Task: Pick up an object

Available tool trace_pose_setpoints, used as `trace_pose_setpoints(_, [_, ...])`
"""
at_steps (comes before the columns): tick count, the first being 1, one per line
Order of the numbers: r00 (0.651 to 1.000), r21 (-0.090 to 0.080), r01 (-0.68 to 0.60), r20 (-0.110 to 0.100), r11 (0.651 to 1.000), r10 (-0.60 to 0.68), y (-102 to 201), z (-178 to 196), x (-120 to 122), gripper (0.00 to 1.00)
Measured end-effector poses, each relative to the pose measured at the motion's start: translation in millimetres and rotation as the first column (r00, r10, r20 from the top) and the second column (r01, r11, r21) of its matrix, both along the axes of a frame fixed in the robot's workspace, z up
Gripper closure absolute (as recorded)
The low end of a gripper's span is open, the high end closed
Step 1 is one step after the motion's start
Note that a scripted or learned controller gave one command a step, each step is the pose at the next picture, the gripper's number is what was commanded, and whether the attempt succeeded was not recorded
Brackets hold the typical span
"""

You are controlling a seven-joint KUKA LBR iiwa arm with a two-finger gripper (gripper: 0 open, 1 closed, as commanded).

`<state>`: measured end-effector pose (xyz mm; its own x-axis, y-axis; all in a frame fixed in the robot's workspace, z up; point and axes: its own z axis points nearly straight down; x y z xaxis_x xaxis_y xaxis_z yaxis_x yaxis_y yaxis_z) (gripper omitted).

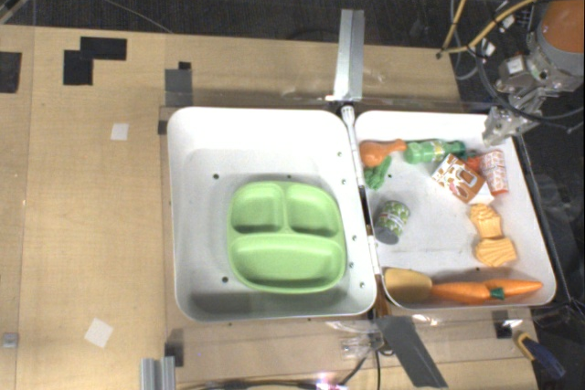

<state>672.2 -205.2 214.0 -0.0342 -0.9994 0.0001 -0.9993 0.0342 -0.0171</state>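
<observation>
Counting one green tray [287,237], two bins [192,196] (side by side).

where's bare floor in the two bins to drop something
Left bin: a bare band rings the green tray, widest along its far and left sides. Right bin: one free patch mid-floor, between the can, snack packet and carrot. Its far edge and right side are crowded. The pincer sits over the far right corner.

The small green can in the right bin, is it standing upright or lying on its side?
Lying on its side. The can shows its long printed wall facing up, with one round end pointing toward the lower left, resting on the right bin floor.
</observation>
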Motion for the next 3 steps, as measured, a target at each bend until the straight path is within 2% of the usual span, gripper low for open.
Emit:
trace_pose_setpoints(1, [0.899, 0.002, -0.437, -0.011, 0.899, 0.437, 1.5, -62.5, -1.9, 1.00])
trace_pose_setpoints(2, [0.824, -0.007, -0.567, -0.005, 0.824, 0.567, 18.1, 24.0, -0.6, 1.00])
trace_pose_setpoints(3, [0.887, 0.003, -0.462, -0.010, 0.887, 0.462, 95.6, 5.1, -12.4, 1.00])
